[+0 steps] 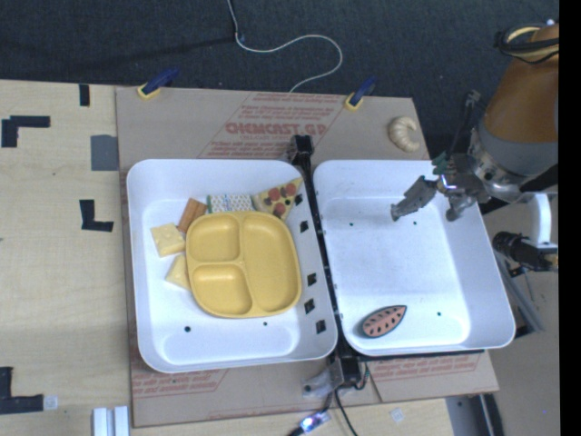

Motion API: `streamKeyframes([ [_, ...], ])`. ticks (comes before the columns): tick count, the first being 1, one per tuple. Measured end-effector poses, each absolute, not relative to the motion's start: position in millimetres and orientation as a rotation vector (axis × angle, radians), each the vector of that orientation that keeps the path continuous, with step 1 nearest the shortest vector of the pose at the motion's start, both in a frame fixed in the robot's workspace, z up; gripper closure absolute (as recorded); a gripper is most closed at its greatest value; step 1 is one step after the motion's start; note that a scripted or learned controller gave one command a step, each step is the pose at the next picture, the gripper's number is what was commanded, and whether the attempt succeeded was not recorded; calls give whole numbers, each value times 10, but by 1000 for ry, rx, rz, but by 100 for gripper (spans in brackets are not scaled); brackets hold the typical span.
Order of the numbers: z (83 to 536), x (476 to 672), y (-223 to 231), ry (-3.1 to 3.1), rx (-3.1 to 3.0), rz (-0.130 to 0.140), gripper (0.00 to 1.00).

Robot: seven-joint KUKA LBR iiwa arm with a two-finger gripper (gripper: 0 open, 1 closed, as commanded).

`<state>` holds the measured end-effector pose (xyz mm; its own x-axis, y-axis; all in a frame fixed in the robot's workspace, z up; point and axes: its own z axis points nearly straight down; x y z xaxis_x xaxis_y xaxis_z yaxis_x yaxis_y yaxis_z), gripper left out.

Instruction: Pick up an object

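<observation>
My gripper point(424, 211) hangs over the upper right part of the right bin point(472, 262), reaching in from the right. Its two dark fingers are spread apart with nothing between them. An orange-red, leaf-shaped object point(382, 321) with dark spots lies flat near the front edge of the right bin, well below the gripper and a little to its left. In the left bin point(145, 243) sits a yellow divided plate point(243, 263), with tan cracker-like pieces point(168, 240) at its left and small patterned items point(277, 198) along its far side.
A pale, croissant-shaped object point(406, 133) lies on the cardboard behind the right bin. Blue and yellow clamps point(361, 91) hold the cardboard's far edge. A black divider point(313, 243) runs between the bins. A white cable point(290, 48) loops across the dark floor behind.
</observation>
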<state>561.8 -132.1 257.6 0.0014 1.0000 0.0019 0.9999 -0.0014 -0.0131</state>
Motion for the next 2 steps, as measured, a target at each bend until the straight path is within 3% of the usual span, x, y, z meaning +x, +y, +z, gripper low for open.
streamKeyframes([
  [1, 2637, 5639, -1321, -2222, -2219, 2, 0],
  [2, 2197, 5598, -1316, -2220, -2217, 7, 0],
])
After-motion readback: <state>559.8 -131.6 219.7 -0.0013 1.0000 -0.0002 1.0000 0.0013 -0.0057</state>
